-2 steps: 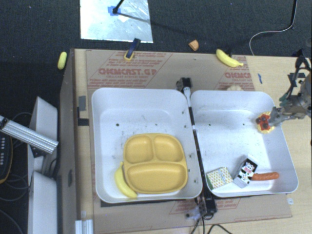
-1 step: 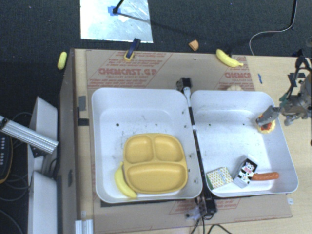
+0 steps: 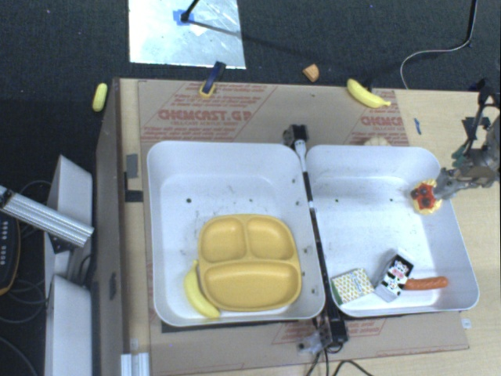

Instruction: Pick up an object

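Note:
In the right bin (image 3: 368, 171), a small red and orange object (image 3: 425, 197) lies against the right wall. My gripper (image 3: 443, 185) reaches in from the right edge of the camera view, and its tip sits just right of and slightly above that object, touching or nearly touching it. Along the front of the same bin lie a green and yellow box (image 3: 351, 285), a small black and white carton (image 3: 398, 276) and an orange sausage (image 3: 426, 283).
The left bin (image 3: 180, 171) holds a yellow divided plate (image 3: 249, 261) with a banana (image 3: 197, 290) at its left side. Another banana (image 3: 366, 93) lies on the bench behind the right bin. An orange bit (image 3: 311, 72) and a yellow piece (image 3: 99, 96) lie off the bench.

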### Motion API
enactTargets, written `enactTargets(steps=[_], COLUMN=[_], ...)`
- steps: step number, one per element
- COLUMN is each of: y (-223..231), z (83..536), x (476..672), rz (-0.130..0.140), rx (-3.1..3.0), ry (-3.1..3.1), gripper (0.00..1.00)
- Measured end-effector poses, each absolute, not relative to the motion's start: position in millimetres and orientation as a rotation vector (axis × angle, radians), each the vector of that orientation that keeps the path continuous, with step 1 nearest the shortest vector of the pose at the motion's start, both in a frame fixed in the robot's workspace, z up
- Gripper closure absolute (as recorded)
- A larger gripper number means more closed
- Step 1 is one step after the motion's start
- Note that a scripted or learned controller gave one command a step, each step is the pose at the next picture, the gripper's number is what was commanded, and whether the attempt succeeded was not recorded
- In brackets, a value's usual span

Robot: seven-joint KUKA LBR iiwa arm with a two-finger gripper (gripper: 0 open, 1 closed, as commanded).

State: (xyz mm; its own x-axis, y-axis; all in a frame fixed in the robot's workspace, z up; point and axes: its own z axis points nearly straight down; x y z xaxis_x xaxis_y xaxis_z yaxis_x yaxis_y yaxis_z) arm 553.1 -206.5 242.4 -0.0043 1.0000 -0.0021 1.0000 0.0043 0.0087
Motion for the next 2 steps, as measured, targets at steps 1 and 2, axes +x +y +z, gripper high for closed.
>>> enactTargets(steps=[1,2], y=[-206.5,-206.2], z=[242.3,253.2], x=[553.0,554.2], rz=[0.007,0.011], rx=[2.211,2.207], ry=[2.221,2.222], gripper=[0.0,1.0])
